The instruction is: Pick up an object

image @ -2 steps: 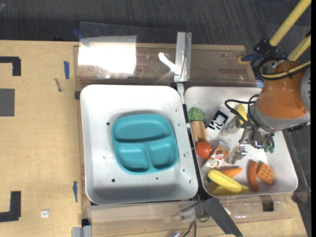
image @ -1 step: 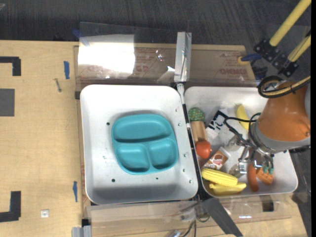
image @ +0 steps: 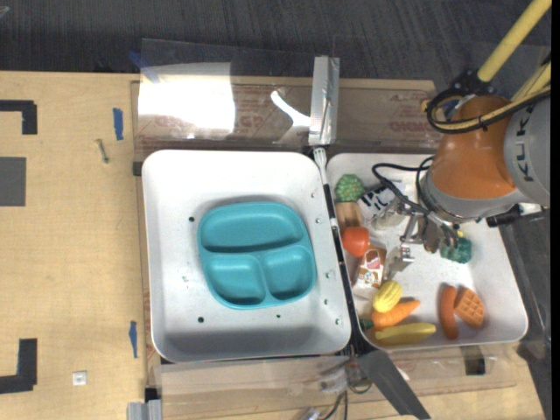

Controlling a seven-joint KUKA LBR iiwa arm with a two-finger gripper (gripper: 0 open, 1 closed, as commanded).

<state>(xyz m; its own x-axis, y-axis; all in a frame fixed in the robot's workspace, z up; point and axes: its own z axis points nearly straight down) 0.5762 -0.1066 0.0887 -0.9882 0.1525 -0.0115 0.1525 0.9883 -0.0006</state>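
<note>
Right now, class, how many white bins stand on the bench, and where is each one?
2. The left bin holds a teal divided tray. The right bin holds the toy food, with the gripper above it.

teal tray [image: 255,254] in left bin [image: 166,234], toys in right bin [image: 499,278]

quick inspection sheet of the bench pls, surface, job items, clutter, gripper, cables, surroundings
surface: two white bins side by side, left bin, right bin.
job's things: toy foods in the right bin: green piece, red tomato, yellow banana, waffle.
clutter: teal divided tray in the left bin.
gripper: gripper low over the right bin; finger state unclear.
cables: black cable looped near the wrist.
surroundings: cardboard sheet left; dark floor beyond.
</note>
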